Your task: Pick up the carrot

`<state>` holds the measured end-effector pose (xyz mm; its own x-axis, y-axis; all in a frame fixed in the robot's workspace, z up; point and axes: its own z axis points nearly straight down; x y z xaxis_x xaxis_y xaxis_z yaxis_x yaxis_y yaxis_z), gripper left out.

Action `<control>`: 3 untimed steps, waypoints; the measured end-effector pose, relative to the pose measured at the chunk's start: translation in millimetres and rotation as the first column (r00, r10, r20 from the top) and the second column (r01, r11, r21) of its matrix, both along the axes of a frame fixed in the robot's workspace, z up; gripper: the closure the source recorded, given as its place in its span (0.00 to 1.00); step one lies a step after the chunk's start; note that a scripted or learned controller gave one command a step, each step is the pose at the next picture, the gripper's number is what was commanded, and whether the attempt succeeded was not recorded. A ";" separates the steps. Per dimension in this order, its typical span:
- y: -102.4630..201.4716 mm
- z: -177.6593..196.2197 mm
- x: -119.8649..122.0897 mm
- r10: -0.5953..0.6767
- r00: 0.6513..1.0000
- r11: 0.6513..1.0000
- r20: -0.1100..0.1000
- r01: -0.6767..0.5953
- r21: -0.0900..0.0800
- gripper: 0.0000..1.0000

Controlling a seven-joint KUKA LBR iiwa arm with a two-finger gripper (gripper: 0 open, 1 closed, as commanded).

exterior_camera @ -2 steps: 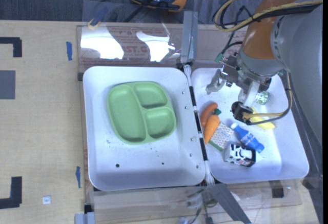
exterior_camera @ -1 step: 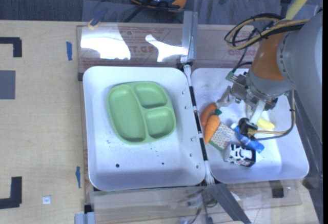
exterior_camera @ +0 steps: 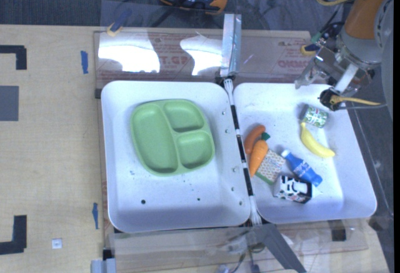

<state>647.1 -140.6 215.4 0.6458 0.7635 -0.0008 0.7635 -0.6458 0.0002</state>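
Lying well below and left of the hand (exterior_camera: pixel 330 85), the carrot (exterior_camera: pixel 255 148) looks like a light, hard, smooth toy. Grab its fat orange middle. Whether the hand is released or clenched, I cannot tell.

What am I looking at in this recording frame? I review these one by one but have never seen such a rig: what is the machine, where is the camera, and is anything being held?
This is one fixed camera above a bench, looking down at a slant. The machine at the upper right is a grey robot arm with an orange band; its two-finger gripper hangs over the far right corner of the right-hand shallow white bin. Nothing shows between its fingers.

The left-hand white bin holds a green plastic plate with three compartments. The right bin holds the toys: an orange carrot with a green top lying near the divider, a yellow banana, a small green-labelled can, a blue bottle, a speckled flat packet and a black-and-white carton.

The carrot is the target; it lies untouched, well apart from the gripper.
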 end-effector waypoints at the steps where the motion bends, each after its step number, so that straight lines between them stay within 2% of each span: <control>1: 34.0 -59.4 -71.8 -0.222 0.975 0.975 -0.005 0.222 0.002 0.00; 2: 3.0 -3.9 -8.0 -0.459 0.888 0.888 -0.001 0.459 0.000 0.00; 3: -10.1 -64.0 -15.7 -0.283 0.959 0.959 -0.004 0.283 0.001 0.00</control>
